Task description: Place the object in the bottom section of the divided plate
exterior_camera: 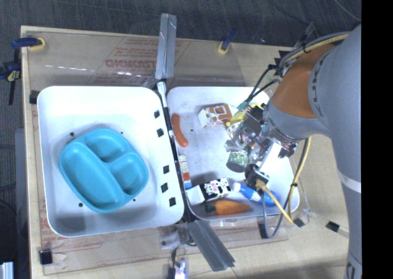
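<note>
The pincer (245, 149) hangs over the clutter at centre right, grip impossible to tell, so it should settle squarely on one item, perhaps the sausage (179, 131), before crossing to the blue plate (103, 169) lower left.

Turquoise divided plate (103, 168), plain, in white left bin (52, 112). In white right bin (196, 102): orange-red sausage (179, 130); orange carrot (232, 208); black-and-white patched cow toy (215, 188); brown-and-white carton (216, 115); blue piece (250, 193). Grey arm (334, 96), orange band (298, 90). Yellow cable (279, 207). Pale wood bench (80, 44).
</note>
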`<state>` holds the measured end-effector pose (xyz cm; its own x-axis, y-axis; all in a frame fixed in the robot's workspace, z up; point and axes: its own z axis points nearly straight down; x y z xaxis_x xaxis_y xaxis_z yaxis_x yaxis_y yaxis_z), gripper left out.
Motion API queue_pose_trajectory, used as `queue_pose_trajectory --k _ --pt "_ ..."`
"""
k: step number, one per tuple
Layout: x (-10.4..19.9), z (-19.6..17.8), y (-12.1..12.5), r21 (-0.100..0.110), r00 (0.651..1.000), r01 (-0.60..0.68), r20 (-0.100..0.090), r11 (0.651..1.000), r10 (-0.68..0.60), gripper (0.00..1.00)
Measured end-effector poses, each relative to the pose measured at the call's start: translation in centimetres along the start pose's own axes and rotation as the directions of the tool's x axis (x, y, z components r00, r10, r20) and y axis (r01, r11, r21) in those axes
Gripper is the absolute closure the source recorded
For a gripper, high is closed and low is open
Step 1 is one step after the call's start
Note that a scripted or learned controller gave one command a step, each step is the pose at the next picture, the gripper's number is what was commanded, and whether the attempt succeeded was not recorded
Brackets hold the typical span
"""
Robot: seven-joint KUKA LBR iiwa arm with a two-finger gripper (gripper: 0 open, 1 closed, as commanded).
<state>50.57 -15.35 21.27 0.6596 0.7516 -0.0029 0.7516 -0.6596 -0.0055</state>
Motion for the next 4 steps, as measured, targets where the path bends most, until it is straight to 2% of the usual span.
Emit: queue_pose_trajectory --k 1,2,3,4 --pt "9.1 2.5 -4.6 0.003 1.0 0.011 0.003 1.0 -0.011 1.0" --pt "15.7 -4.0 -9.2 0.0 1.0 0.003 0.002 1.0 -0.003 1.0" --pt "21.5 -4.3 -10.7 -0.001 0.988 0.157 0.003 0.988 -0.157 1.0" --pt "18.0 0.7 -15.6 0.0 0.999 0.049 0.005 0.999 -0.049 1.0"
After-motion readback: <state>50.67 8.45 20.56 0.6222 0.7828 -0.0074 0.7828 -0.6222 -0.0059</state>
